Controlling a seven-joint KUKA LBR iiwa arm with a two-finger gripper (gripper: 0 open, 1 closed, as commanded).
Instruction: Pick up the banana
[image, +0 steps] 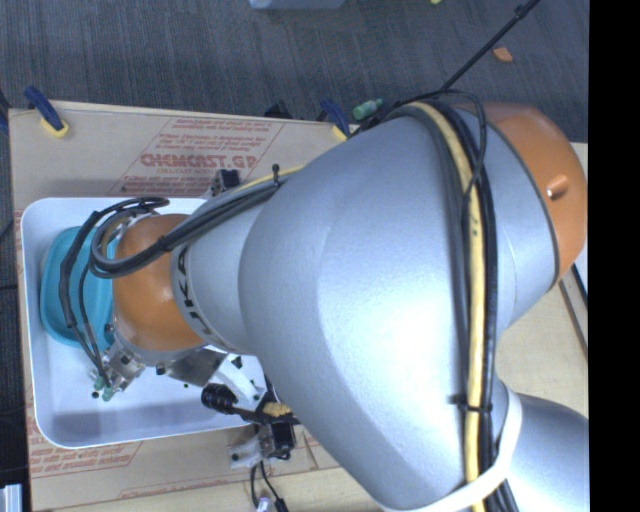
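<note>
Camera view: white bin (28, 395) at left on a cardboard sheet (200, 150). Blue thing (56, 290) inside by the left wall, partly under cables (100, 245). Gripper (108, 378) low in the bin, near blue thing; open or closed, cannot tell. Banana's place cannot be told. Grey arm (380, 300) covers the middle and right.
</note>
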